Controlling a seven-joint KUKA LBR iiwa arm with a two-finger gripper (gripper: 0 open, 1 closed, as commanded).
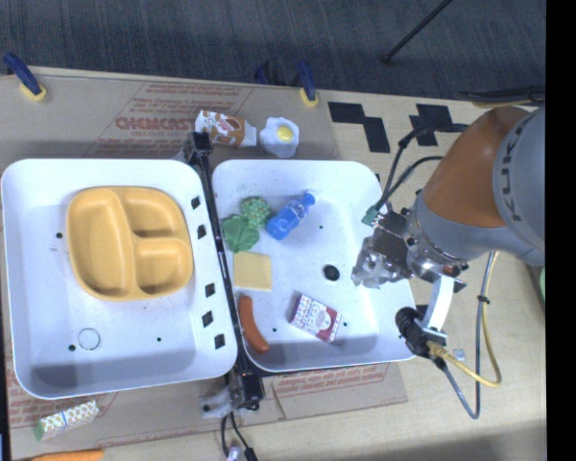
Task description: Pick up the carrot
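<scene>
The gripper [372,269] fingers are blurring into the wrist; an orange object [65,455] is getting cut off at the bottom edge.

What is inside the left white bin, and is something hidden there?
The left bin holds a yellow divided tray with nothing visible in its compartments. The bin floor beneath the tray is covered, so unseen.

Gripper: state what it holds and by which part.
Nothing can be seen held. The gripper hangs at the right bin's right side, apart from the carrot.
</scene>
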